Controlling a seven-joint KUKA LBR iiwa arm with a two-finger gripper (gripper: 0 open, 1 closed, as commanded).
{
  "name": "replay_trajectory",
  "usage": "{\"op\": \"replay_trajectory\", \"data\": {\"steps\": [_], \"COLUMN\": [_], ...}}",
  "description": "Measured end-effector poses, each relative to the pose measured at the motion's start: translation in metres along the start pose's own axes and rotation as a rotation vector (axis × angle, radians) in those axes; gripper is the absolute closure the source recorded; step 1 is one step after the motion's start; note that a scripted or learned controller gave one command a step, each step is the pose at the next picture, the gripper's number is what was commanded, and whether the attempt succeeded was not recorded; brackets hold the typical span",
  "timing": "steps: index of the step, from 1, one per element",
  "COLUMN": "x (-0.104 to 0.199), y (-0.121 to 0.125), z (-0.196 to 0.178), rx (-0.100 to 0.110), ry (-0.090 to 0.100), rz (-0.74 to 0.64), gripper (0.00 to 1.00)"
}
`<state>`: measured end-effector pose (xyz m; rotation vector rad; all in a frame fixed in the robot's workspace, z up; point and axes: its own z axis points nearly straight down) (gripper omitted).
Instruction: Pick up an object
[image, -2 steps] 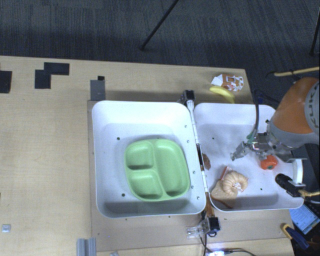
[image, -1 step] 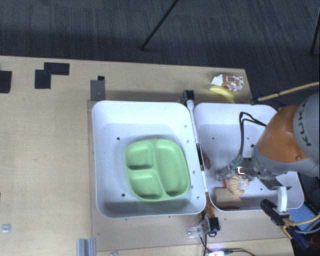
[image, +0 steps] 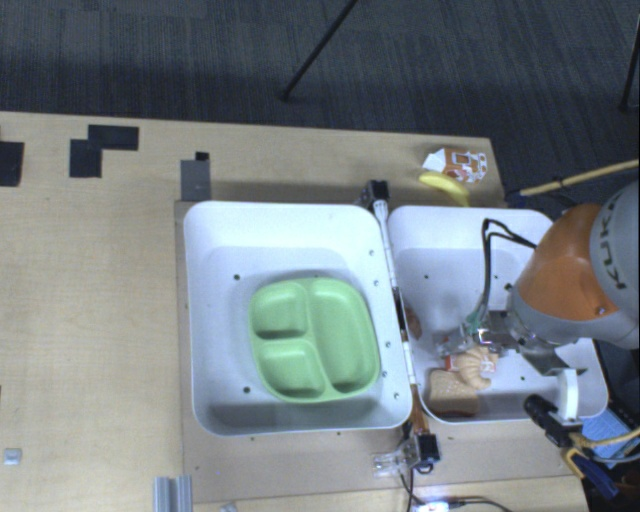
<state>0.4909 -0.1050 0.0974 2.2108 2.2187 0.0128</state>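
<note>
Down in the lower right of the frame, the arm (image: 585, 270) leans into the right bin (image: 440, 250), orange band showing above the wrist. The gripper (image: 478, 345) sits low over the bin floor, and right under it lies a small tan and orange object (image: 478, 368), seemingly touching the tip. Whether that object is between the fingers, and how wide the pincer stands, I cannot tell; the wrist body covers it from this angle.

Just below and left of that, a brown block (image: 452, 392) rests against the bin's near wall, pressed up beside the tan object. A small dark reddish piece (image: 413, 322) lies by the divider between the two bins, a little to the left of the gripper.

Over in the left bin (image: 215, 300), a green sectioned tray (image: 314, 338) sits in the middle, well apart from the action. At the upper right, outside the bins, a yellow banana-like item (image: 443, 183) and a small white and orange packet (image: 460, 163) rest on the bench (image: 90, 350).

The near wall and the block crowd the gripper from below; the upper half of the right bin is open floor, crossed by a black cable (image: 490, 265).
</note>
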Motion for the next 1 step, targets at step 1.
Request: {"op": "replay_trajectory", "data": {"steps": [1], "x": [0.0622], "y": [-0.0018], "z": [-0.0887], "rx": [0.009], "ry": [0.002], "rz": [-0.002], "gripper": [1.0]}}
